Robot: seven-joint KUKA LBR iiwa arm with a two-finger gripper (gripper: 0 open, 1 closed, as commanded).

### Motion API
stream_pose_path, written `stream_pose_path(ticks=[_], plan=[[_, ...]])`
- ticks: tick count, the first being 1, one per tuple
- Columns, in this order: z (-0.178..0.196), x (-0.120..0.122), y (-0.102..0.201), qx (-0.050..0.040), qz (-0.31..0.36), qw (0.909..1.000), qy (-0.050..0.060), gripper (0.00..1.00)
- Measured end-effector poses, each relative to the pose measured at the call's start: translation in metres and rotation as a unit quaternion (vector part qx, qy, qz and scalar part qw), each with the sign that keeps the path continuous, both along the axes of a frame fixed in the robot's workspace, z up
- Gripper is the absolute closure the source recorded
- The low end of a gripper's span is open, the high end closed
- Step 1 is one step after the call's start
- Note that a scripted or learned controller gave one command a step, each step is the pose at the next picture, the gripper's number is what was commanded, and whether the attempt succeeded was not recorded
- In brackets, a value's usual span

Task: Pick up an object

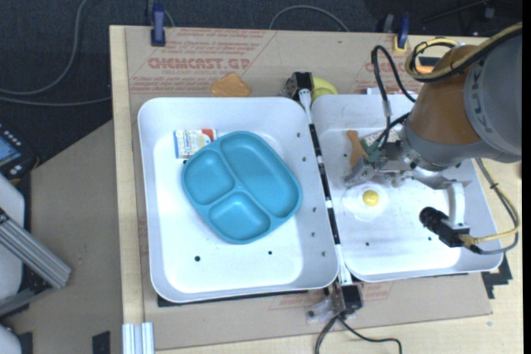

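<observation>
While the gripper hangs low in the right bin, whether it is apart or together cannot be told; 1 fried-egg toy lies just below it, likely light, flat and slippery, best pinched at its raised yolk.

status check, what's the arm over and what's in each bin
Gripper low in right bin, jaws unreadable. Fried egg toy just below it. Blue divided plate in left bin.
</observation>
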State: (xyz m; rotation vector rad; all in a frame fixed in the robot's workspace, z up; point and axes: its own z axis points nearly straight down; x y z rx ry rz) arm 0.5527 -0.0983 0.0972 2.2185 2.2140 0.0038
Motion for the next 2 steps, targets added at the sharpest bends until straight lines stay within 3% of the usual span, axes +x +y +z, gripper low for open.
stream_pose_path(ticks=[1, 2], plan=[[-0.013, 0.072, -0.006, 0.0012, 0.002, 1.0000, 0.003, 0.00], [-0.002, 0.070, -0.006, 0.0012, 0.002, 1.0000, 0.002, 1.00]])
